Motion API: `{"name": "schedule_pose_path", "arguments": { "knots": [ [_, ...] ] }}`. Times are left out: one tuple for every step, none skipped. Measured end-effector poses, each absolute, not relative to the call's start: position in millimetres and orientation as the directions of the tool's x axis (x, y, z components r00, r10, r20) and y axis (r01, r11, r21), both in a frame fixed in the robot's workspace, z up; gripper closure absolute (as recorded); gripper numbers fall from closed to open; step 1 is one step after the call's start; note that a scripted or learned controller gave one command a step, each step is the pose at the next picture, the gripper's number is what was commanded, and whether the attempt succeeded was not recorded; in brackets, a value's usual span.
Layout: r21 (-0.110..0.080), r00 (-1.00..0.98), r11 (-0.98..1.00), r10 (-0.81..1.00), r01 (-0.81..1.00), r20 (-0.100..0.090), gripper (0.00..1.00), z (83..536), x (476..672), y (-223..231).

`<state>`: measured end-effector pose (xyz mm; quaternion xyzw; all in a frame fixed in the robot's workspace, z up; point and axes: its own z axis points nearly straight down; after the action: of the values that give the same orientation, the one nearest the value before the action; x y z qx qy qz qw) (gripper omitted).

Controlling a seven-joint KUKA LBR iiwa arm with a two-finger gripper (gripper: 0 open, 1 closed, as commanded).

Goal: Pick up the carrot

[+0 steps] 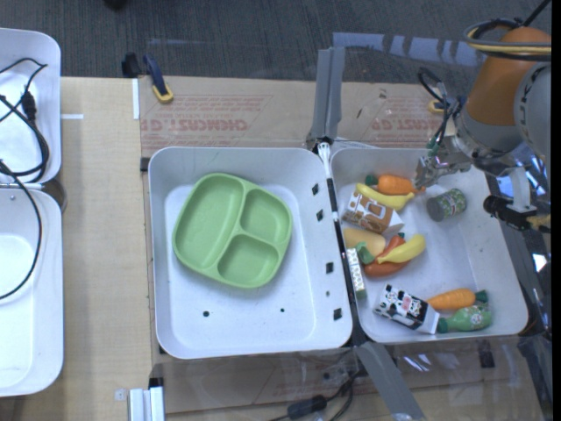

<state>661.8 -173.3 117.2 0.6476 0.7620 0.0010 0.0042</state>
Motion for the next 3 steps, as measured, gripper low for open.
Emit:
{"name": "schedule_pose_path", "arguments": {
  "knots": [
    [0.007,-0.161,0.161,0.987,0.987,-0.005,0.00,117.1,661.7,-173.2],
    [-0.001,-0.179,0.179,0.984,0.984,-0.002,0.00,93.3,658.9,-148.3],
    [-0.011,-0.178,0.178,0.984,0.984,-0.002,1.00,100.4,656.4,-150.0]
  ]
}}
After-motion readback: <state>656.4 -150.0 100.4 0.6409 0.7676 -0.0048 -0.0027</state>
